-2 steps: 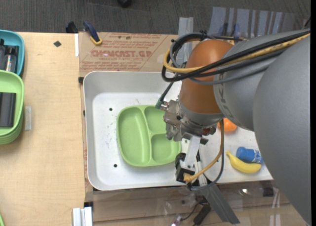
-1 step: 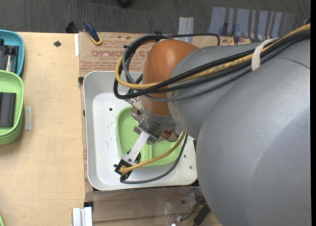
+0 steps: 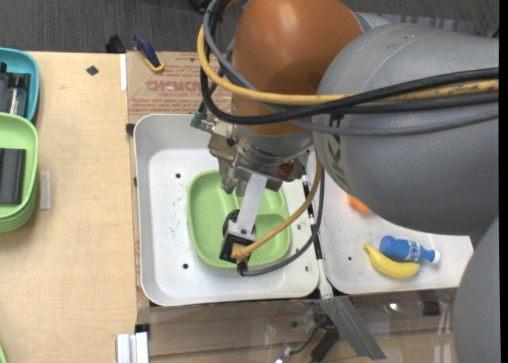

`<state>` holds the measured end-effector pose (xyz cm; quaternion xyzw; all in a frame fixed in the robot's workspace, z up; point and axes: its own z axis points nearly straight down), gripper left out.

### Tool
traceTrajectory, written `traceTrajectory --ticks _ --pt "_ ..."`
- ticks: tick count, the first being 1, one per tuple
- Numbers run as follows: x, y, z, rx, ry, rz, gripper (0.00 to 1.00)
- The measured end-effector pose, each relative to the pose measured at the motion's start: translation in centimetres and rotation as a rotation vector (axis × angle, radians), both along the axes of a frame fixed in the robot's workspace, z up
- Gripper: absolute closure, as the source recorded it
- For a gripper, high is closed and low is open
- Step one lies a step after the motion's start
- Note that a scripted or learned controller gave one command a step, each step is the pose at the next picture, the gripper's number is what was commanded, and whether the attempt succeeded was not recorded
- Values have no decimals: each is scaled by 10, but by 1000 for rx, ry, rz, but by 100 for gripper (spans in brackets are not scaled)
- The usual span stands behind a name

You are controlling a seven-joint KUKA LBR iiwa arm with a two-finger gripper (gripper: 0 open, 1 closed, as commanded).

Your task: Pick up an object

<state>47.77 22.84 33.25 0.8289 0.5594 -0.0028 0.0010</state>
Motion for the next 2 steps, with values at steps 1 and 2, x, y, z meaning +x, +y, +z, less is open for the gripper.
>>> traceTrajectory --ticks 1,2 --pt "0 0 108 1 -4 -405 100" --pt "8 0 109 0 -7 -848 100"
